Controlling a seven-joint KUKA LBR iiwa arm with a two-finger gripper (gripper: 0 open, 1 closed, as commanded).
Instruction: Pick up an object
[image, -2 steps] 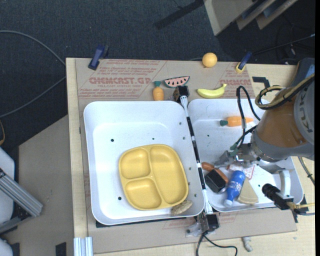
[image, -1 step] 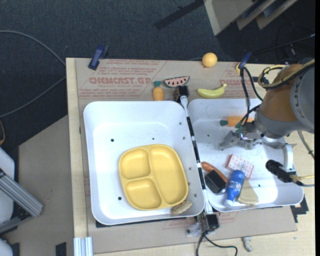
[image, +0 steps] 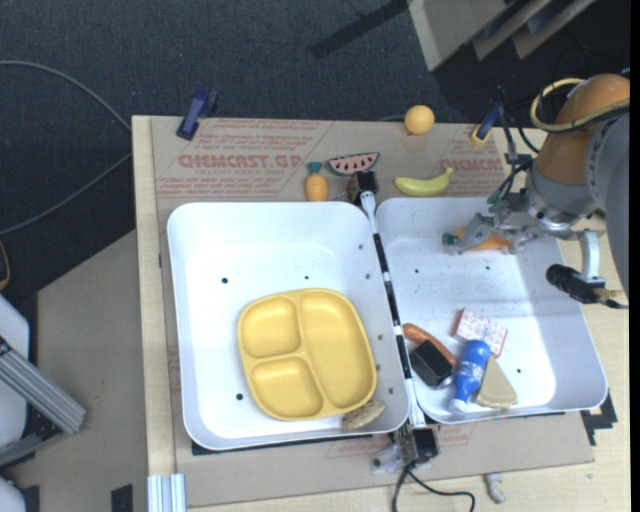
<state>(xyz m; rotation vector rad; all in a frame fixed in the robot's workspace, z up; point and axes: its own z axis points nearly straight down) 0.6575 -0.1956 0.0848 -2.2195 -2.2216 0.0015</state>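
We see the claw (image: 497, 222) low over the small orange carrot-shaped toy (image: 487, 240); whether it grips, we cannot tell; the toy may slip away.

Both bins (image: 200, 300) look like smooth white plastic w/ a soft sheen. In the left one, the yellow tray (image: 305, 352) is matt plastic, three compartments. Worktop (image: 250, 160) behind the tray reads as tan cardboard, matt, printed in red. Right of the tray, the blue bottle (image: 470, 368) is glossy. Arm (image: 585, 150) has a shiny orange band, grey metal-looking casing.
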